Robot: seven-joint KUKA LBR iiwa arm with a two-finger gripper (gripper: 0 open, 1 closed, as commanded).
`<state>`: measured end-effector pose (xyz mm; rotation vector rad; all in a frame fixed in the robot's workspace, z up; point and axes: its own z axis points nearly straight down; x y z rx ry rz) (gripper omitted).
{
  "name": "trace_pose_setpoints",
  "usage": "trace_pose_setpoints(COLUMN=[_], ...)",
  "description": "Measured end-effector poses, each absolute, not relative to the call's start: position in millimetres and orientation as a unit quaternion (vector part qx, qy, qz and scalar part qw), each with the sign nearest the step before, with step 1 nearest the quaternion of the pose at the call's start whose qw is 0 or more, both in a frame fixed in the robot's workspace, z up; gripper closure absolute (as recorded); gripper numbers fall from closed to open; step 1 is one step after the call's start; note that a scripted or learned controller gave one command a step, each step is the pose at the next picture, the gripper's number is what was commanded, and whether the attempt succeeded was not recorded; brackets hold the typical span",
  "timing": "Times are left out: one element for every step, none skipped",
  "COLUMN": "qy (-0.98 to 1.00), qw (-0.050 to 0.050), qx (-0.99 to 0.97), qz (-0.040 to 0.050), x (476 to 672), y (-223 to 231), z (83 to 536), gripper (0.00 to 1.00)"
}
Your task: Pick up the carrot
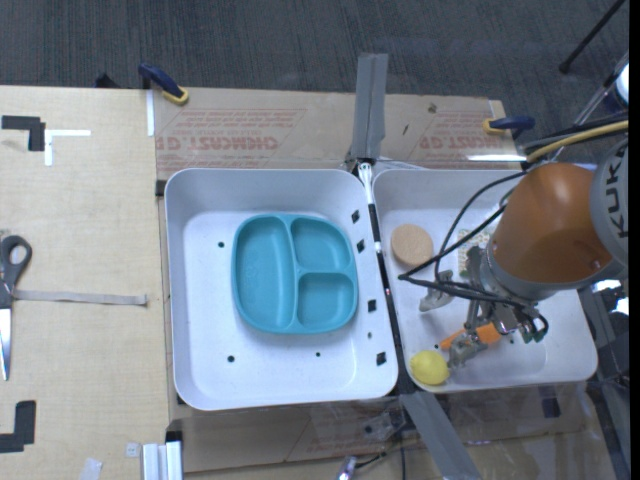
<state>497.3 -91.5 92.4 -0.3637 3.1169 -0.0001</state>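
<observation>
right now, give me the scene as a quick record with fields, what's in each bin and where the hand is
left bin: teal divided plate, nothing on it
right bin: carrot, yellow lemon, round tan cookie
carrot: orange, lying near the bin's front, right of the lemon
hand: low over the carrot; grasp not clear
arm: reaches in from the right, orange band above the right bin
bench left side: scissors

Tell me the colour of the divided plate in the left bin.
Teal divided plastic plate, clearest in the camera view.
</observation>
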Motion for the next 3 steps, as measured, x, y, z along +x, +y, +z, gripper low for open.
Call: trace_pose_setpoints(qy=[0.982, 0.991, 0.993], qw=[0.002, 0.002, 0.002], qx=[-0.186, -0.133, -0.116], qz=[-0.0006, -0.0002, 0.0000], x=[498.0, 488.8, 503.0], y=[-126.7, -112.5, -103.4], z=[93.0, 92.6, 92.7], gripper=[0.00, 0.00, 0.00])
